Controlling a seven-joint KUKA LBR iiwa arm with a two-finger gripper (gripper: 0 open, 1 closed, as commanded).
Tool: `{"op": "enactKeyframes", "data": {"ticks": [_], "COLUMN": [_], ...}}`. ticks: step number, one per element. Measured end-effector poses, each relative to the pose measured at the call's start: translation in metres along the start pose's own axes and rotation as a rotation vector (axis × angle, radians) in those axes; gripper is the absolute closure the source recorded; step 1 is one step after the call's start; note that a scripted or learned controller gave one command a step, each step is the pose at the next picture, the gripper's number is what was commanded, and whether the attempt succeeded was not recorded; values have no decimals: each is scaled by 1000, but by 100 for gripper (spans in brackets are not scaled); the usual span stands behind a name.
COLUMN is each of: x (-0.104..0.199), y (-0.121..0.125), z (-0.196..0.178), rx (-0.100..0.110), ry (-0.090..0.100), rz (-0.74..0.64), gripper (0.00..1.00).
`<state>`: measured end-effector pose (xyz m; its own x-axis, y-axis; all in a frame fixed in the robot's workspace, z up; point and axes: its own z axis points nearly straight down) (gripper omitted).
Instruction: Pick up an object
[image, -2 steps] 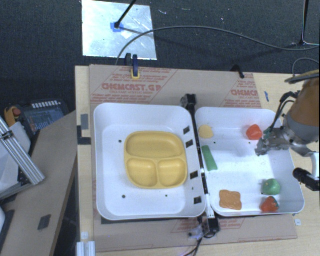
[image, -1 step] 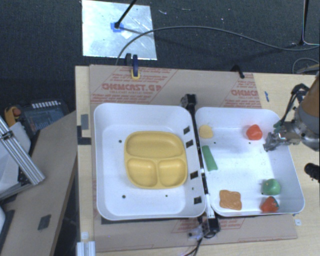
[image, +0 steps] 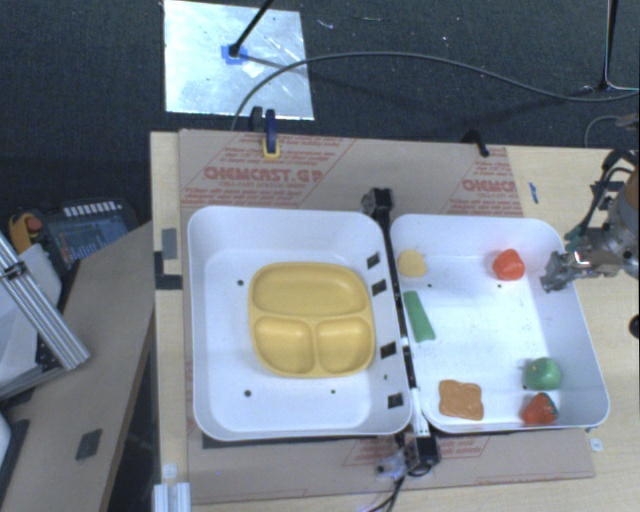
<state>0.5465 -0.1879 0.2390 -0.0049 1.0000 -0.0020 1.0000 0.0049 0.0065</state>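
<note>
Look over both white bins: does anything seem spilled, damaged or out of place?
Nothing stands out. The yellow three-compartment plastic tray lies flat in the left white bin; the small toy foods sit apart, intact, in the right white bin.

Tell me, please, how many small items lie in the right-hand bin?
6: yellow piece and green stick near the divider, orange-red piece far side, orange slab, green ball, red piece near side.

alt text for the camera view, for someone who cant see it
A gripper hangs at the right bin's right rim, near an orange-red piece. That bin also holds yellow, green, tan, round green and red pieces; the left bin holds a yellow tray.
</note>
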Motion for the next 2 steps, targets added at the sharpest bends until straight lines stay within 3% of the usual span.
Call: {"op": "enactKeyframes", "data": {"ticks": [2], "x": [94], "y": [33], "z": [2], "rx": [3], "ry": [2], "rz": [-3], "gripper": [100]}}
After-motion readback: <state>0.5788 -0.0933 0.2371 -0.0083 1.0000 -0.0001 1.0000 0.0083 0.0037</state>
